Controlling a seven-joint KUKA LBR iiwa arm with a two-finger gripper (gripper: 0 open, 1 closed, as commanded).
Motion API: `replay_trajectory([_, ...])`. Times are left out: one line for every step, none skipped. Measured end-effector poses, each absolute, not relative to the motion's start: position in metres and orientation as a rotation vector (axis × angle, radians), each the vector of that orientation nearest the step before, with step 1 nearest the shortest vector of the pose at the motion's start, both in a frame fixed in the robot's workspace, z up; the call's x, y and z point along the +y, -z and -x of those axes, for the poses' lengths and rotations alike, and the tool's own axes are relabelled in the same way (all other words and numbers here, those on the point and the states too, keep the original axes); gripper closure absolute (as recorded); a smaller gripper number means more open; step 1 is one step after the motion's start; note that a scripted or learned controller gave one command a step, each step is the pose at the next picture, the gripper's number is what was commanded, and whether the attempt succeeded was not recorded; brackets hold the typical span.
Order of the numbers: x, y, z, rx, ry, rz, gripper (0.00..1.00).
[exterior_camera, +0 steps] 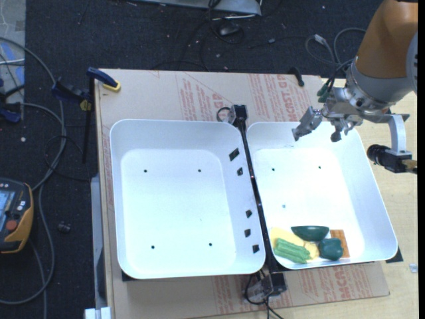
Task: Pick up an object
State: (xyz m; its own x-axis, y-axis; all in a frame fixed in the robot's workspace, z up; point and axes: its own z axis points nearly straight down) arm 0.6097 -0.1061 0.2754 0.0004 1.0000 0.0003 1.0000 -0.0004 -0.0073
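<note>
My gripper [320,130] hangs open over the far edge of the right bin [312,185], its two fingers spread apart with nothing between them. The objects lie well away from it, at the bin's near edge: a dark green bowl-shaped piece [310,232], a light green ridged piece [291,250], a teal lump [331,248], a pale yellow flat piece [282,236] under them, and a small orange piece [339,235].
The left bin [176,198] sits beside the right one, with a black divider clip strip [251,185] between them. Both rest on a cardboard sheet [192,92]. Cables and a blue-yellow clamp [103,80] lie beyond the far left corner.
</note>
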Motion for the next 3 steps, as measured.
replay_trajectory([-0.106, -0.279, -0.611, -2.222, 0.0, 2.221, 0.0])
replay_trajectory([-0.113, -0.219, -0.608, -2.218, -0.005, 2.219, 0.0])
replay_trajectory([-0.118, -0.158, -0.609, -2.218, -0.006, 2.219, 0.0])
